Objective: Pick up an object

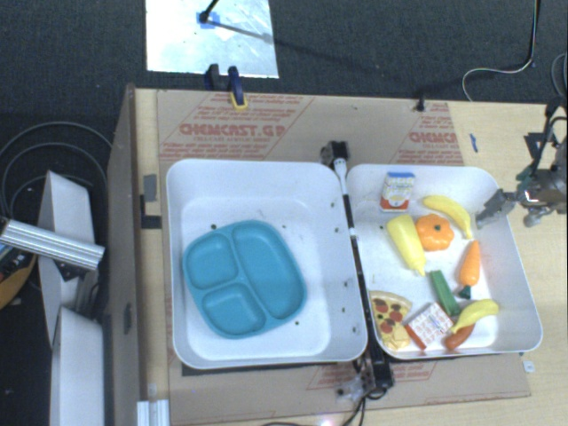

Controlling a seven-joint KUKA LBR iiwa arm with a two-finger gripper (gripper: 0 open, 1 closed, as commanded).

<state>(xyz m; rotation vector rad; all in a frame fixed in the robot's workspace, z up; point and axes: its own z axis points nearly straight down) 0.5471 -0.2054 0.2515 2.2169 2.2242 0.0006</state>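
The tool (501, 204) hangs at the right bin's (515, 264) far right rim, holding nothing; whether it is apart or together cannot be told. Toy food, including the orange pepper (434, 232) and carrot (470, 264), lies unlifted: grasp not yet begun.

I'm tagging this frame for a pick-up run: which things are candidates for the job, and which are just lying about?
For the job: gripper; right bin holding milk carton, two bananas, orange pepper, corn cob, carrot, pizza slice.

Lying about: blue divided plate, left bin, metal sheet.
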